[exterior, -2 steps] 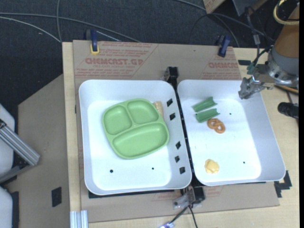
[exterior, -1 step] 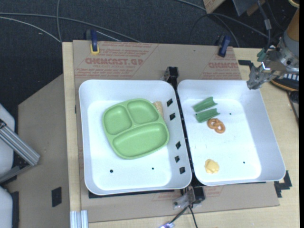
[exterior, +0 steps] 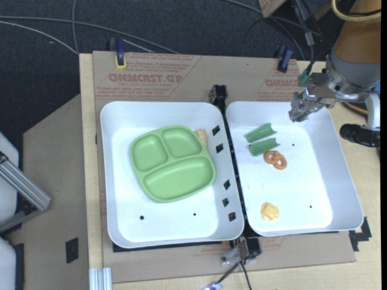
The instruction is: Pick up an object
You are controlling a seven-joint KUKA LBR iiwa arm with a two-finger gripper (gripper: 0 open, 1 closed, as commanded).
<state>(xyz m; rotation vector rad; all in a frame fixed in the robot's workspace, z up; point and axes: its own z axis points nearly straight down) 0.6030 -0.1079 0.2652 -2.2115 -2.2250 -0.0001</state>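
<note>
The gripper point(exterior: 300, 112) hangs at the upper right of the frame, over the top edge of the right bin point(exterior: 338, 180); it is small and dim, so whether its jaws stand apart or together cannot be told, and nothing can be seen between them. Above it the arm point(exterior: 357, 47) is cut off by the frame's top right corner.

Just below and left of the gripper, in the right bin, lie two green pieces point(exterior: 262, 139) side by side, with a brown pretzel point(exterior: 276, 159) close under them. A yellow lump point(exterior: 269, 211) sits lower down, well apart; its shape is hard to read.

In the left bin point(exterior: 115, 180) rests a green divided plate point(exterior: 173, 162), with a tan object point(exterior: 201, 138) half hidden behind its upper right rim.

Both bins stand on a cardboard sheet point(exterior: 151, 71) with red print, clamped at its top edge, dark carpet point(exterior: 48, 53) and cables behind.
</note>
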